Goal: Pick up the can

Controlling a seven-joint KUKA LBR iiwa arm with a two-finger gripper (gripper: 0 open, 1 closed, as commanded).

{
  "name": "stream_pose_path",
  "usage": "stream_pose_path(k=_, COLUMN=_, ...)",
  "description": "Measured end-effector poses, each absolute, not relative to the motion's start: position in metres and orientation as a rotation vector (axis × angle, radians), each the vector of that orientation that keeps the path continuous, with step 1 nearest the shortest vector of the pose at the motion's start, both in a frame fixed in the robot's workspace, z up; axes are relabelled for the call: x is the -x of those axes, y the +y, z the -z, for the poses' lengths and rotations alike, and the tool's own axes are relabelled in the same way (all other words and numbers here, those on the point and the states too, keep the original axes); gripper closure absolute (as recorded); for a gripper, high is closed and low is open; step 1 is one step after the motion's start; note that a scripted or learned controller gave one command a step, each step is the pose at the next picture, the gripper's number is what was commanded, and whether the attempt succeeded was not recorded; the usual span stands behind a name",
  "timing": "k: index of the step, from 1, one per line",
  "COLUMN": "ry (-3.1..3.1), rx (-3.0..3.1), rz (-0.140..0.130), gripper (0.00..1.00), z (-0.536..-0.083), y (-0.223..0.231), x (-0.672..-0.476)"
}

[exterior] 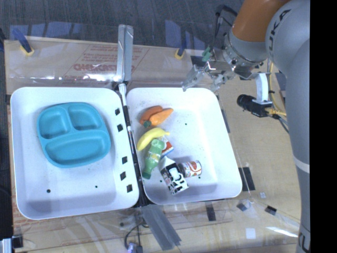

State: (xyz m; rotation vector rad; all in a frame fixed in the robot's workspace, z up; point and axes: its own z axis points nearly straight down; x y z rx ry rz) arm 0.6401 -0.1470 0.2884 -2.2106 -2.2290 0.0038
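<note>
One can lies low in the right bin; my gripper hangs spread and empty over its top rim, upper right

The gripper hangs over the far rim of the right bin, holding nothing, its fingers spread apart; below it, toward the near side, lie a carrot and a banana; further off in the same direction a green bottle lies touching the banana; the can lies on its side at the near end, well apart from the gripper, just beside a black-and-white carton; far to the gripper's left, the left bin holds a blue divided plate.
</note>
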Motion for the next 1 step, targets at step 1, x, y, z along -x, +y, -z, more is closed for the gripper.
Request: stream_pose_path(k=1, ry=-2.219, rx=2.217, rz=-0.006, gripper=0.0, z=-0.1156, y=-0.1379, x=-0.5728)
